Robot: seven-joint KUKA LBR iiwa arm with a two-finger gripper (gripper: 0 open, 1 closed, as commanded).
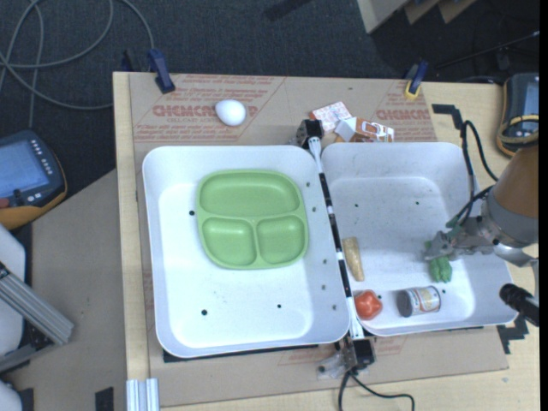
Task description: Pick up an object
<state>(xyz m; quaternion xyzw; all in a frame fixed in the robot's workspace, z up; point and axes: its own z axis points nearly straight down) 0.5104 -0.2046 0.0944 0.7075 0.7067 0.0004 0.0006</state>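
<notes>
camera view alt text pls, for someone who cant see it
The grey arm's pincer hangs low in the right bin, just above a small green object, with a can, a red object and a tan stick nearby. The left bin holds a green divided tray.
</notes>
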